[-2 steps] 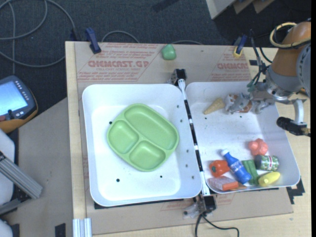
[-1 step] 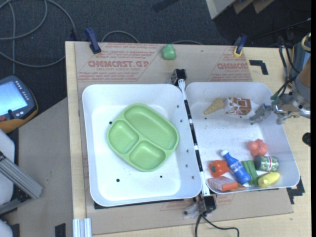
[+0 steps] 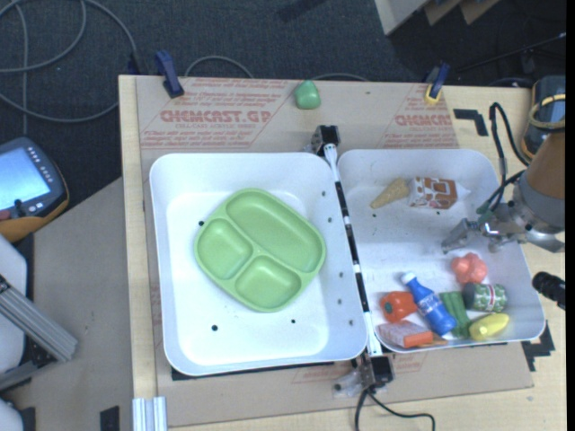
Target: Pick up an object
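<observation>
Bench (image 3: 225, 115): brown board under both bins, reaching far to the claw's left.
Left bin (image 3: 180, 196): white, well left of the claw, carrying a green divided plate (image 3: 260, 250).
Right bin (image 3: 395, 241): white, with the claw hanging over its right side.
Arm (image 3: 548, 187): grey, reaching in from the right edge.
Claw (image 3: 467, 233): fingers spread apart, nothing between them.
Cluster: just below the claw, a red-orange ball (image 3: 468, 266); lower still, a blue bottle (image 3: 429, 303), a yellow piece (image 3: 488, 326) and an orange pepper (image 3: 396, 306).
Cone (image 3: 390, 194): up and left of the claw, beside a brown-and-white packet (image 3: 434, 192).
Green lump (image 3: 307, 95): on the bench, far up-left.
</observation>
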### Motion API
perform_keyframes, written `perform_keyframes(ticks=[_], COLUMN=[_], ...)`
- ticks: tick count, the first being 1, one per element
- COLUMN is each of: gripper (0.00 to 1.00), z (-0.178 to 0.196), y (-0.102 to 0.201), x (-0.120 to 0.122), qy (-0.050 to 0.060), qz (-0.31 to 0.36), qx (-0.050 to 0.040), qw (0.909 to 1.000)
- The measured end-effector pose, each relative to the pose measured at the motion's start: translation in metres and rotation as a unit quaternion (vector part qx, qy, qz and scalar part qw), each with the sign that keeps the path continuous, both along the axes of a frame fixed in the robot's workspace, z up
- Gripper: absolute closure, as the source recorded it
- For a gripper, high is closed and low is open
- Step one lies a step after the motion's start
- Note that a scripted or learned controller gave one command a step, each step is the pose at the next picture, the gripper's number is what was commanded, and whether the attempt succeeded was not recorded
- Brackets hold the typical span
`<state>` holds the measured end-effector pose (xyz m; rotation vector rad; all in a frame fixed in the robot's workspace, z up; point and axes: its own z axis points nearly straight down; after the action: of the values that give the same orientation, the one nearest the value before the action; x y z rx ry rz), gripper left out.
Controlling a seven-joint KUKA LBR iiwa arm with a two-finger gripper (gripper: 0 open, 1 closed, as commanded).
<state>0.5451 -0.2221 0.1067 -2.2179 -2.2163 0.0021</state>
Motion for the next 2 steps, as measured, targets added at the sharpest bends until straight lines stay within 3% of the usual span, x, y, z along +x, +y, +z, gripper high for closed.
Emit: perform_keyframes(ticks=[1,2], gripper=[0.0,1.0], z=[-0.023,-0.011], y=[0.005,0.002], x=[-0.033,-0.032], qy=[-0.001,-0.004], qz=[0.002,0.0], qx=[0.0019,-0.0019], qw=[1.0,1.0])
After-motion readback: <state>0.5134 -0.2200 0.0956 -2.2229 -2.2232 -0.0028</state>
